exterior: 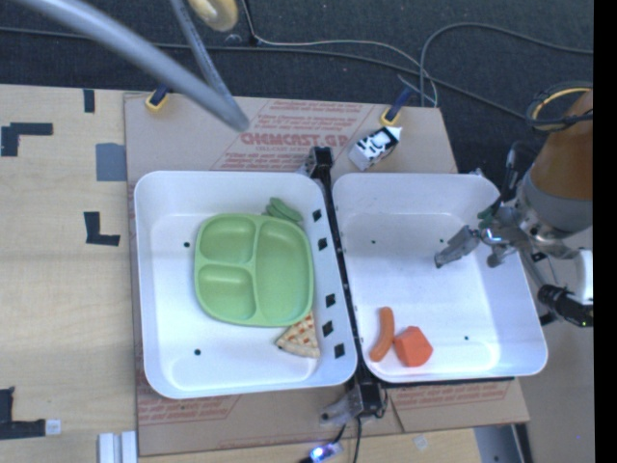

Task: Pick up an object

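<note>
1. Taking the right bin (pixel 424 201) as my landmark: it is a shallow white tray that sits on the worktop (pixel 58 258), touching its twin, the left bin (pixel 159 287), along a dark seam with clips.
2. Inside the right bin, near its front edge and toward the seam side, lies an orange carrot-like stick (pixel 384 333), tilted a little off upright in the picture.
3. Just beside that stick, on the side away from the seam, sits a chunky red-orange block (pixel 414 346); the two look to be touching or nearly so.
4. The grey arm (pixel 559 177) comes in over the right bin's far side wall, opposite the seam, with its orange band above the wrist.
5. The pincer (pixel 453 250) points into the right bin's middle, above bare white floor, well apart from the stick and the block. I see nothing held in it; whether its tips are spread or closed I cannot tell from here.
6. Across the seam, the left bin carries a green divided plate (pixel 254 268), a green leafy piece (pixel 283 209) peeking from behind the plate, and a pizza slice (pixel 301 337) at the plate's front corner.
7. Behind the right bin, on the cardboard sheet (pixel 289 128), sits a small black-and-white object (pixel 374 144).
</note>
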Controlling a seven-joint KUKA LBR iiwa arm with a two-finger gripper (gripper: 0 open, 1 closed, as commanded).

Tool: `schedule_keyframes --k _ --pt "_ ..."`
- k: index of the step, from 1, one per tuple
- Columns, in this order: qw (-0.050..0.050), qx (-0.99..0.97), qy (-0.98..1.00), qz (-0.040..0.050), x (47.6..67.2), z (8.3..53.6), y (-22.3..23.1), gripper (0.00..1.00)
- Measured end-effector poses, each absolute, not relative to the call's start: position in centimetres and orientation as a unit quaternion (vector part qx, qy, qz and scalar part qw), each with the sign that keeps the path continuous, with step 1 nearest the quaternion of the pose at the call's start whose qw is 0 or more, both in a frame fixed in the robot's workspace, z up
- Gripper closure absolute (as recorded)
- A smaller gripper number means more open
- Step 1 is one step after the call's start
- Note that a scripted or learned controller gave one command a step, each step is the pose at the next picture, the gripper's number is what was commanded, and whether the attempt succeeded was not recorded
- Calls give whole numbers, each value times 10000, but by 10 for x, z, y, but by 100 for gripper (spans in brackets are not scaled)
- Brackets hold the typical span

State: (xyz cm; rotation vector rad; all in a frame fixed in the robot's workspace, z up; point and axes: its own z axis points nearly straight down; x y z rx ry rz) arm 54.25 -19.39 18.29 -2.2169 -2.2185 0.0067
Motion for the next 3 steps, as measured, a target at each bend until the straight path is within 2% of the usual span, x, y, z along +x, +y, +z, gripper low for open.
schedule_keyframes --k 1,2,3 --pt "33 -7068 -7074 23 541 118 -195 0" --pt "-9 -7065 -7077 9 542 84 -195 0" --pt "-30 -7066 -7076 3 543 96 -195 100"
